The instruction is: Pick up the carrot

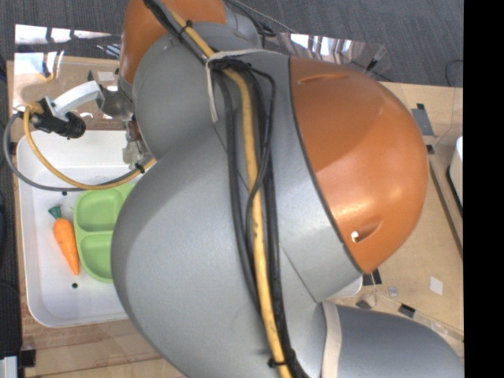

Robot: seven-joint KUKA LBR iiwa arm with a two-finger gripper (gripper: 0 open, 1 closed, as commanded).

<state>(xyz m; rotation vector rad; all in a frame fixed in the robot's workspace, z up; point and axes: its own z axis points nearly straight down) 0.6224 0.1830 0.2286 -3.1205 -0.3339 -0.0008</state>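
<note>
We see the arm [260,211] filling most of the view, its grey shell and orange band [354,164] close under the camera, with black and yellow cables [248,172] running along it. The gripper [130,144] sits at the arm's far end, over the upper part of the bin [35,290], but we cannot tell how it is set, since the arm hides most of it. The carrot [66,245] lies flat on the white floor of the bin, near its left wall, green top pointing up the view and tip down. It lies just beside a green divided tray [98,227], on the tray's left, and well apart from the gripper. A yellow hose [47,172] loops above the bin. The wooden counter [441,211] shows at the right.
</note>
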